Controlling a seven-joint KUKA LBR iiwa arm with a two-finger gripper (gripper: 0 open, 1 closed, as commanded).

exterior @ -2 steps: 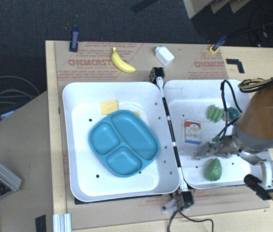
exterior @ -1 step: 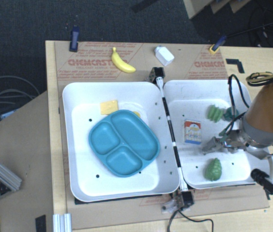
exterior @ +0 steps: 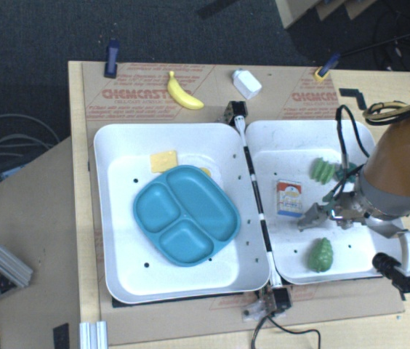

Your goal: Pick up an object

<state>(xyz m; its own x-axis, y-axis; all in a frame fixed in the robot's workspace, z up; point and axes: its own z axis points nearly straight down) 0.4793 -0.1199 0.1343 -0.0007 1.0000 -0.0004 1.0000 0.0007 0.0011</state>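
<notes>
- Below you, a pale wooden bench [exterior: 81, 195] carries a brown cardboard sheet [exterior: 139, 93] and two shallow white bins; dark carpet fills the room at 12 o'clock, with grey cables [exterior: 9, 151] at 9 o'clock.
- Your left bin [exterior: 110, 166] holds a blue divided plate [exterior: 185, 214] at its centre, with a yellow block [exterior: 163, 161] touching the plate's 11 o'clock edge.
- Your right bin [exterior: 292, 133] holds a small white card with a picture [exterior: 288, 198] near its middle, a light green ridged object [exterior: 323, 170] at 1 o'clock from that card, and a dark green lumpy object [exterior: 320, 255] at 5 o'clock from it.
- Your gripper [exterior: 314, 217] sits over the right bin between the card and the dark green object, just above the latter; whether its fingers are apart or together cannot be told.
- Black cables [exterior: 350, 133] loop off the arm [exterior: 398, 173] past the light green object.
- Outside the bins, at 12 o'clock, lie a banana [exterior: 182, 94], a white block [exterior: 247, 84], and a blue clamp [exterior: 111, 58].
- Red print on the cardboard reads "CHEMCAST" [exterior: 134, 94]; the card's wording is too small to read.
</notes>
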